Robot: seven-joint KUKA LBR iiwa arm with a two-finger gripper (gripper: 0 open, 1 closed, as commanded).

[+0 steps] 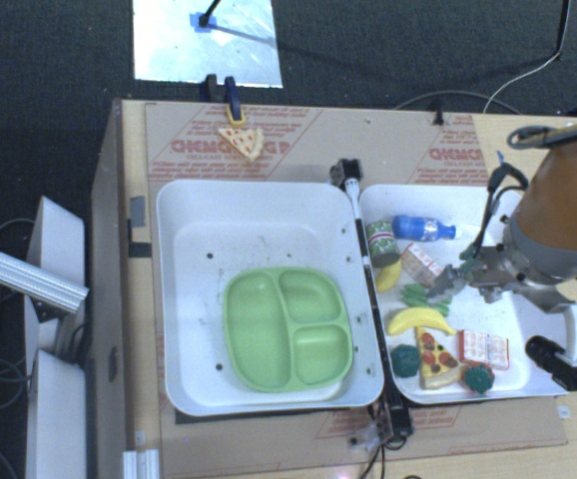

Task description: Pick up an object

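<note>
Pizza slice [431, 356] sits lowest, beside the banana [419, 319] — light, smooth, curved, so I'd take its middle; my gripper [446, 283] hovers above — jaw state unclear

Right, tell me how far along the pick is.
Done: the arm has reached over the right bin, and its pincer is low among the toys. In hand: nothing visibly between its fingers; it sits beside a small box, above the banana. Left: the grasp and lift. The bottle and pizza slice lie in the bin.
</note>
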